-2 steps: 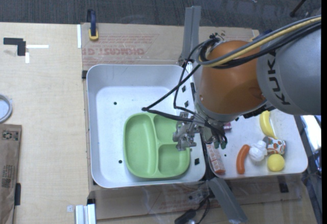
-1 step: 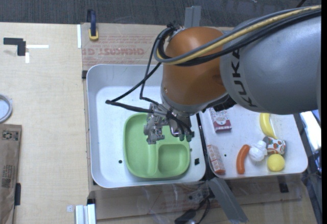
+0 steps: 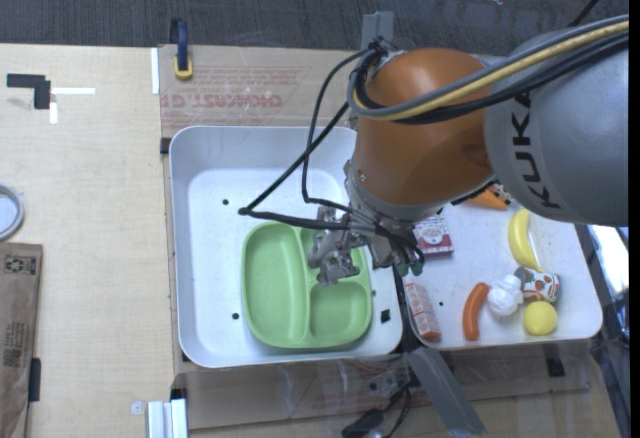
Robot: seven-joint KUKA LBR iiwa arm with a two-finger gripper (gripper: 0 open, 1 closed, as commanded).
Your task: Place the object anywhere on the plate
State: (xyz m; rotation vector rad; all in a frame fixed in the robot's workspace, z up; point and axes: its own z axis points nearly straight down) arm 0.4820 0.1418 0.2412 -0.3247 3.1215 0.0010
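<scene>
Over the left white bin [image 3: 200, 226] the grey KUKA arm [image 3: 560, 126] reaches in from 3 o'clock, its orange wrist band [image 3: 425, 126] covering the bins' shared wall. Below it the green divided plate [image 3: 275, 286] lies with its long axis running 12 to 6. The gripper [image 3: 335, 261] hangs directly above the plate's right-hand compartments. Whether it is clenched, released or carrying anything cannot be told. Loose items, a banana [image 3: 520, 238] and a sausage [image 3: 473, 311] among them, lie in the right bin [image 3: 590, 326], toward 3 o'clock from the gripper.
</scene>
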